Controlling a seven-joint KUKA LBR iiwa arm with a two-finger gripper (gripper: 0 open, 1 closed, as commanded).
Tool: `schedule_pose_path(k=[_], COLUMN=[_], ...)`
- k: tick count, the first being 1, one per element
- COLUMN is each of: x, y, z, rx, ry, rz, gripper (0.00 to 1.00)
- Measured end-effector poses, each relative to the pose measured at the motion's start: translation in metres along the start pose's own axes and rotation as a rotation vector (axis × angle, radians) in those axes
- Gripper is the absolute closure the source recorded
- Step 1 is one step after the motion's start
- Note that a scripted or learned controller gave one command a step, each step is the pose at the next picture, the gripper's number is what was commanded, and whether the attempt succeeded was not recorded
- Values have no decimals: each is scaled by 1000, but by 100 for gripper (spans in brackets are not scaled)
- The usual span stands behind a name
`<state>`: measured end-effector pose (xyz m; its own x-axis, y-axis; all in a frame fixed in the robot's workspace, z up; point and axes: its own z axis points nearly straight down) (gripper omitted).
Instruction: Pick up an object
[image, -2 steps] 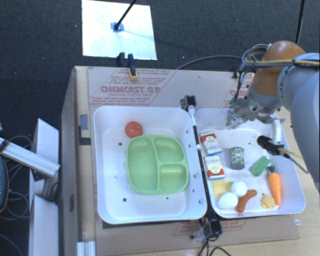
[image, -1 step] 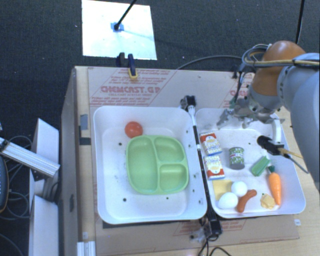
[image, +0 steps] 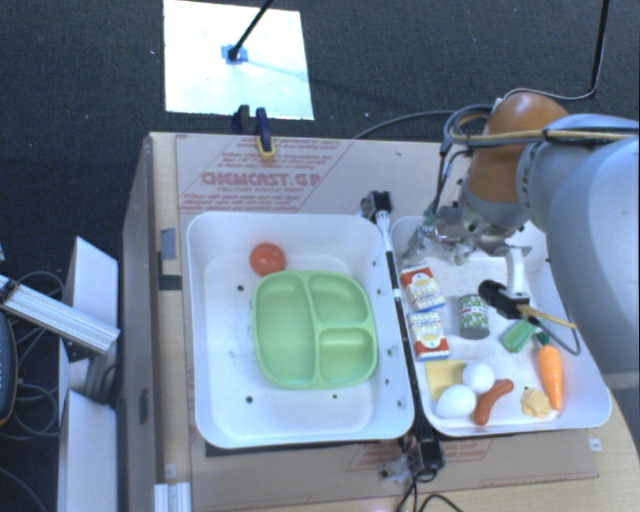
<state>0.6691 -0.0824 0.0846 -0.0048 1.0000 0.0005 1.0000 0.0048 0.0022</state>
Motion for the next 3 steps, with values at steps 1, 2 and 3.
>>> schedule_pose_path(k=[1, 2, 3], x=[-73, -8, -10], y=[-1, 0, 1], z=[-1, 0, -12], rx=[0, -1, -4], ry=[-3, 1, -1], rz=[3, 0, -1], gripper=[0, 0, 100])
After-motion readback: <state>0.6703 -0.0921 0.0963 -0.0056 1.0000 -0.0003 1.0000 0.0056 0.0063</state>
